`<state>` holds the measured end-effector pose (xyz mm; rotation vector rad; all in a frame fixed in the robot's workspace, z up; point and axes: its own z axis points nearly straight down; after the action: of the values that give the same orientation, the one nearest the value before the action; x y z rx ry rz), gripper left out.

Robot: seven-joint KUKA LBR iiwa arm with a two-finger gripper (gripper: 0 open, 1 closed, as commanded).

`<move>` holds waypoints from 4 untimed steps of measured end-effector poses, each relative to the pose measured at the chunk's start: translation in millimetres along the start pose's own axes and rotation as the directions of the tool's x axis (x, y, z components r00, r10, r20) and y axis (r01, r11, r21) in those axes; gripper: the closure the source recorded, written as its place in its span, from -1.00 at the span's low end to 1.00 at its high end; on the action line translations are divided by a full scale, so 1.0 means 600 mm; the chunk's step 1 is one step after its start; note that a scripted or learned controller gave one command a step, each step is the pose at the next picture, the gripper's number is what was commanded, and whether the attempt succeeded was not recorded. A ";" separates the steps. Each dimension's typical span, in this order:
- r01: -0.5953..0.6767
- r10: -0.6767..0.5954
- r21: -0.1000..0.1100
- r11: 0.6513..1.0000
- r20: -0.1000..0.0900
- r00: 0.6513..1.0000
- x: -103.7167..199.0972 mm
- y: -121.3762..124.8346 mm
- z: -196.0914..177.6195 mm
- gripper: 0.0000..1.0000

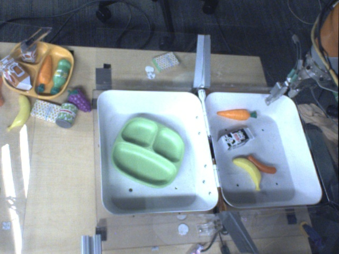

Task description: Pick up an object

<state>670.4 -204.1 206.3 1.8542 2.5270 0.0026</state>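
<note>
Camera view: jaws [276, 95] poised at the far right corner of the right bin [310, 168], off its rim; released or clenched, cannot tell. Nearest candidate: carrot [234, 114], lying just left of and slightly nearer than the jaws, long axis running left to right, green top toward the right. Further toward the near side in the same bin: small black-and-white carton [235, 138], then banana [249, 170] touching a small orange piece [263, 166]. Left bin [106, 142]: a green divided plate [148, 151], compartments bare. On the surface far left: a yellow bowl [32, 54] of toy food.
</note>
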 end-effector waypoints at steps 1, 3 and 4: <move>-0.177 0.177 0.002 0.984 -0.001 0.984 0.000 -0.001 0.012 -1.00; -0.169 0.169 -0.003 0.986 0.002 0.986 0.002 0.004 -0.006 -1.00; -0.179 0.179 0.003 0.984 -0.001 0.984 0.000 -0.001 0.015 -1.00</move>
<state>670.1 -204.0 197.3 2.0759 2.3523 0.0013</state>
